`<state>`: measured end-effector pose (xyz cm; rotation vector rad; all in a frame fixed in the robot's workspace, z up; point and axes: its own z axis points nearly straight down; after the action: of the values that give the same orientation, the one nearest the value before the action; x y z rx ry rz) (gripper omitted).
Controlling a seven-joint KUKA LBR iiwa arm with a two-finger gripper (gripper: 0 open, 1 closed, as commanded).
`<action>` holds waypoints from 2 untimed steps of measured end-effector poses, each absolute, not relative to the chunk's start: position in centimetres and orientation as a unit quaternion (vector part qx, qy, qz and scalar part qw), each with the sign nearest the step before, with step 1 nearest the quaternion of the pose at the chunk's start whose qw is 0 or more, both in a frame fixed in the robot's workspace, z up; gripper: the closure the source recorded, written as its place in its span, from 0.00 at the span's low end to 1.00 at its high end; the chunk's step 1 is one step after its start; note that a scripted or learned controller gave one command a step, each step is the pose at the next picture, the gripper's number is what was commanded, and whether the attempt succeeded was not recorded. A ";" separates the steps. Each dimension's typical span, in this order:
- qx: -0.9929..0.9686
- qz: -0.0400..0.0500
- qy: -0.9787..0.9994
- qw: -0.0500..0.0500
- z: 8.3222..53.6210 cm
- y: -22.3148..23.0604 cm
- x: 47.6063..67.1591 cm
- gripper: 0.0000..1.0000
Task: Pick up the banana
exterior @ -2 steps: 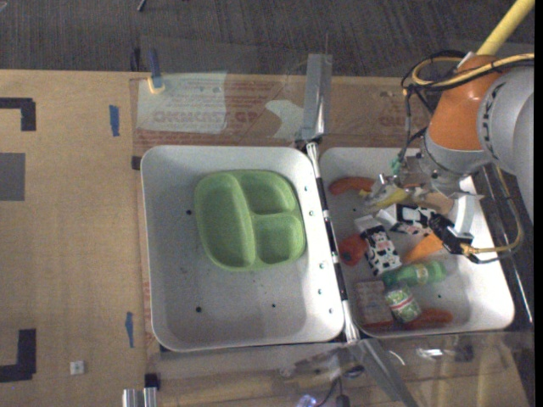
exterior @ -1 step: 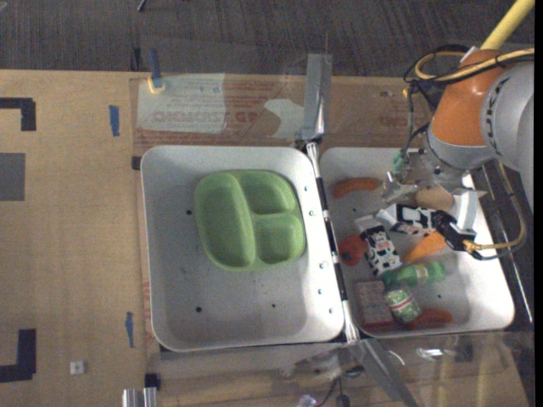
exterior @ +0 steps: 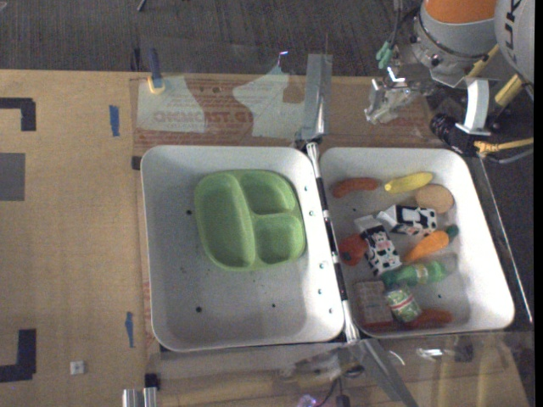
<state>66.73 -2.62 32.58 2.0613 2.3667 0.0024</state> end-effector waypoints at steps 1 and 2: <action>0.657 0.000 0.754 0.001 32.5 -2.6 66.7 0.00; 0.657 0.000 0.754 0.001 32.5 -2.6 66.7 0.00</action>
<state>66.72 -2.62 32.53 2.0620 2.3669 0.0012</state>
